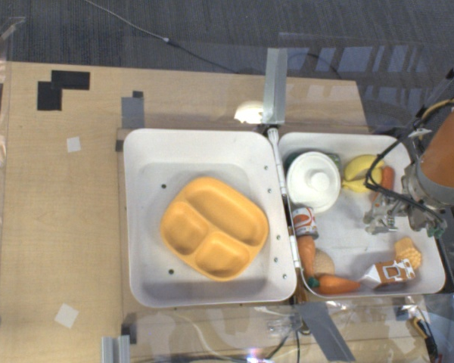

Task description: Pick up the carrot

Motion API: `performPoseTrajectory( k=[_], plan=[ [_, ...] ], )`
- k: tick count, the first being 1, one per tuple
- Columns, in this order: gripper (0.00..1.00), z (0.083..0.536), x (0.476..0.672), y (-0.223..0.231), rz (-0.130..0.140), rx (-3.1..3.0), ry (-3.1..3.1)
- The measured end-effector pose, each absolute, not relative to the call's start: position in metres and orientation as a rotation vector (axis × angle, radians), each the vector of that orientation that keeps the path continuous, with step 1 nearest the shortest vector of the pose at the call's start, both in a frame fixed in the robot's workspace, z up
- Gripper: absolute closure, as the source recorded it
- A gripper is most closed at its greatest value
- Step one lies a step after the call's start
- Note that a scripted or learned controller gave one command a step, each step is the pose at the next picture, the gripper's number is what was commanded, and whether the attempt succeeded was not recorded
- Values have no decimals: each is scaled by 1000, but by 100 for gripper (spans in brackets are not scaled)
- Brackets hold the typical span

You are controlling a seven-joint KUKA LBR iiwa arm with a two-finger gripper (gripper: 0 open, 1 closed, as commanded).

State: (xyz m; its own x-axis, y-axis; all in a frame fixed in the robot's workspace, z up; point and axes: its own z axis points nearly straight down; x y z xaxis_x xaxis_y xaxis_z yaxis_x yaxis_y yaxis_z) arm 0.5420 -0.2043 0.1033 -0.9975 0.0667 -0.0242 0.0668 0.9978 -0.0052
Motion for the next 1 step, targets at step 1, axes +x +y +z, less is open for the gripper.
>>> performPoseTrajectory(
  k=[1],
  plan=[
    [100, 95, 489, -206, -3, 105, 3133]
  ],
)
